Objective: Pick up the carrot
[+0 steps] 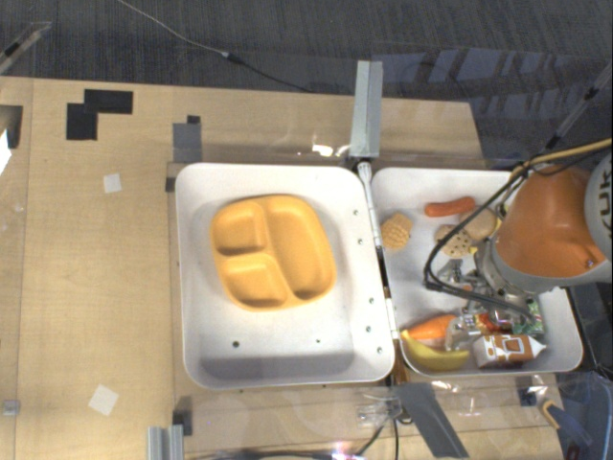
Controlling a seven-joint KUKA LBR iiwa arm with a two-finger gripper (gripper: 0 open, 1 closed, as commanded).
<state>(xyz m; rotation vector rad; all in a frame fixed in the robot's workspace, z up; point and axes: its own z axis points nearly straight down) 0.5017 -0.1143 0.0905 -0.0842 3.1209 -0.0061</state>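
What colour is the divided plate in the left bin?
Yellow-orange all over, no pattern. The divided plate shows plainly in the camera view, lying in the left bin.

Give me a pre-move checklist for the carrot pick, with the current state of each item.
1. Carrot located: ok, in the right bin, near its front left corner.
2. Carrot free of neighbours: not ok, it lies against the banana.
3. Gripper near the carrot: ok, just right of it.
4. Carrot between the fingers: cannot tell, the wrist and cables hide that spot.
5. Nearby clutter: not ok, a small carton sits beside the gripper.
6. Yellow tray: ok, in the left bin, away from the work.
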